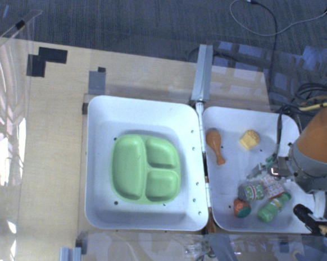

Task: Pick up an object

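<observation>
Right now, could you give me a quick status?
Gripper low over right bin clutter. Can, green bottle beneath, unlifted. Drumstick apart.

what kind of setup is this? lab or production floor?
Most likely a robotics lab: two white bins on a wooden bench, toy food like a green bottle, loose cables on carpet.

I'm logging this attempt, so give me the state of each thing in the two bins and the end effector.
Green divided plate: lying flat in the left bin, compartments bare.
Drumstick toy: lying flat, right bin.
Yellow piece: resting apart.
Can: on its side.
Green bottle: on its side.
Red item: beside the can.
End effector: low over the clutter.
</observation>
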`<action>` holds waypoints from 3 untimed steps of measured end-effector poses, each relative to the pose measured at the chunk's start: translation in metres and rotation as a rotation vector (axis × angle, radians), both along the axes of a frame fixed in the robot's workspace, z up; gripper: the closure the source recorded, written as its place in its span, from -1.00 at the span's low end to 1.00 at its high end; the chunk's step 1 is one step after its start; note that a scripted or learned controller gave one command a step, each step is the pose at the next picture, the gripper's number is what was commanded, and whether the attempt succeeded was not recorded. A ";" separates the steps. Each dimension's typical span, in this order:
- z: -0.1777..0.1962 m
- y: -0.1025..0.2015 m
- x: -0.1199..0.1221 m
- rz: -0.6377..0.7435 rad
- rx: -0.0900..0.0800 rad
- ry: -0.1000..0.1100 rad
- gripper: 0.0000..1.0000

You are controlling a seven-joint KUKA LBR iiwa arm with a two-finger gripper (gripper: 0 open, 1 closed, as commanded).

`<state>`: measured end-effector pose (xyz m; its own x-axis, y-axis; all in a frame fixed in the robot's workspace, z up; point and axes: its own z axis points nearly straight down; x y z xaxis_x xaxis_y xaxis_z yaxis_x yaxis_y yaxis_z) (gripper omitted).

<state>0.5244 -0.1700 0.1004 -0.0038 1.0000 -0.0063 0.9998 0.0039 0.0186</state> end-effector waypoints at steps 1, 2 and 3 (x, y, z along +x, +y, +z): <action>0.012 -0.001 0.003 0.005 -0.006 -0.007 1.00; 0.012 -0.001 0.003 0.005 -0.006 -0.007 -1.00; -0.005 0.009 -0.027 0.028 -0.008 -0.015 -1.00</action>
<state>0.4971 -0.1608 0.0954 -0.0317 0.9994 -0.0149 0.9989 0.0322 0.0335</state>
